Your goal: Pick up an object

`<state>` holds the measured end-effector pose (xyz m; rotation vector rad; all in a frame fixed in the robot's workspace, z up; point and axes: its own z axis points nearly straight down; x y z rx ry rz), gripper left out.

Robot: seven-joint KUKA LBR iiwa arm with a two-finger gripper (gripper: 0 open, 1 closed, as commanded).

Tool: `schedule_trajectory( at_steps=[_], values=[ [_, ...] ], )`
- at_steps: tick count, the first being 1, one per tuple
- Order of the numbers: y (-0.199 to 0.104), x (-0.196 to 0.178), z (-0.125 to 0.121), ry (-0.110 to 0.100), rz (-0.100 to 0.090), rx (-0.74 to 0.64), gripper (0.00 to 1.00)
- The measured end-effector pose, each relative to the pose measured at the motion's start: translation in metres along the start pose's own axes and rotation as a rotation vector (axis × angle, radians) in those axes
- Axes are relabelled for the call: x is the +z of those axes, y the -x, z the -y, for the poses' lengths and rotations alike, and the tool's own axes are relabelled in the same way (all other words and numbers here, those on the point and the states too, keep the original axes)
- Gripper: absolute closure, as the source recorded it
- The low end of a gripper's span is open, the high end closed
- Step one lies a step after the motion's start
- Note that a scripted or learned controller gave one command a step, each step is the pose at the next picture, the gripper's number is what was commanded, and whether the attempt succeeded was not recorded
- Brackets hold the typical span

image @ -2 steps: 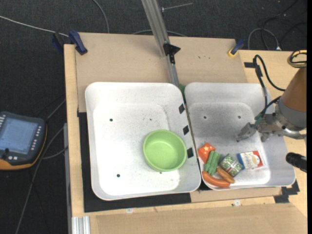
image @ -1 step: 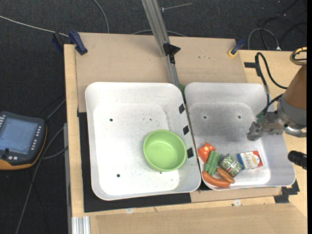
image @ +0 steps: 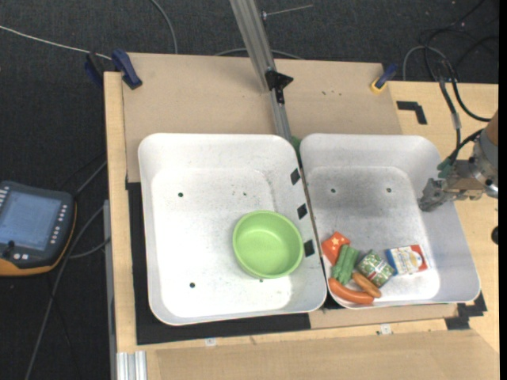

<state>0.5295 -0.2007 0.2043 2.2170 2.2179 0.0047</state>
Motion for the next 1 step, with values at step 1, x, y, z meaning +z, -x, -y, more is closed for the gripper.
schedule_trajectory(
  at_steps=[1],
  values=[
    [0.0001, -0.0418, -0.0010, -0.002, -0.001, 0.000, 1.00]
  ],
)
